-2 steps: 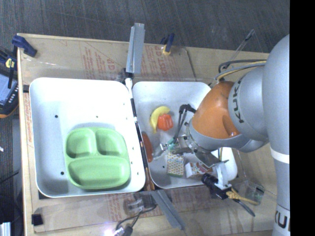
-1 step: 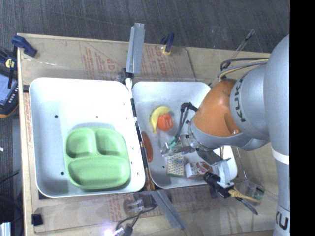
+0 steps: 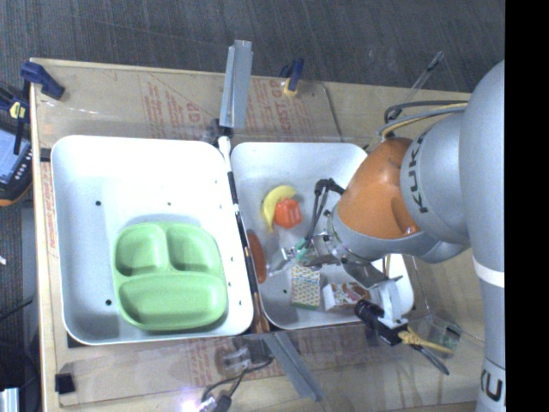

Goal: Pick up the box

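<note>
A small beige patterned box [image 3: 304,287] lies on the floor of the right bin [image 3: 257,166] near its front wall. Beside it on the right lies a red and white carton [image 3: 342,295]. My gripper [image 3: 310,251] hangs just above and behind the beige box, under the orange band of the arm [image 3: 377,200]. The wrist hides much of the gripper, and nothing can be seen held in it. The box looks flat on the bin floor.
A yellow banana-shaped toy [image 3: 274,201] and a red-orange item [image 3: 288,214] sit at the right bin's middle. A brown-red piece [image 3: 255,256] leans against its left wall. The left bin [image 3: 86,178] holds a green divided tray [image 3: 170,277].
</note>
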Controlling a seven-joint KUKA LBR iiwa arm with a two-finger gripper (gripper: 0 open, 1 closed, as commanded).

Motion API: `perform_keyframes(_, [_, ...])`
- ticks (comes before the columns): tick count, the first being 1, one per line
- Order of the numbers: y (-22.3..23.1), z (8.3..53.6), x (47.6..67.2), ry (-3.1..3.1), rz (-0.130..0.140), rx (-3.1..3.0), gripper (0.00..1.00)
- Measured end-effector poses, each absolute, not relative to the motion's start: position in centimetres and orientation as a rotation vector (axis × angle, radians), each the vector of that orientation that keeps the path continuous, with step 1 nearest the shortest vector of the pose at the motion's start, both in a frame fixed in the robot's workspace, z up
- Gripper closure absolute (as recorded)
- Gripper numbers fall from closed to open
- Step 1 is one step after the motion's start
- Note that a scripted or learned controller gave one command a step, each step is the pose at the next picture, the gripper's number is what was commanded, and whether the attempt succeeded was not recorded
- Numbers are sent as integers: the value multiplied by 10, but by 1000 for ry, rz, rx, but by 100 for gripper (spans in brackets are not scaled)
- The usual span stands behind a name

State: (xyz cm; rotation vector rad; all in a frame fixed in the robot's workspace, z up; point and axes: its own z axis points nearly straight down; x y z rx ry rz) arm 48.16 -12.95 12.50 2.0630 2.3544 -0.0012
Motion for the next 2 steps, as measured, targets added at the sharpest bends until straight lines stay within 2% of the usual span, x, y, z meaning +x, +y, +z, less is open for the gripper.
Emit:
perform_keyframes(1, [-155, 95, 479, 2242, 6, 2198, 0])
perform_keyframes(2, [-157, 106, 480, 2243, 3, 2193, 100])
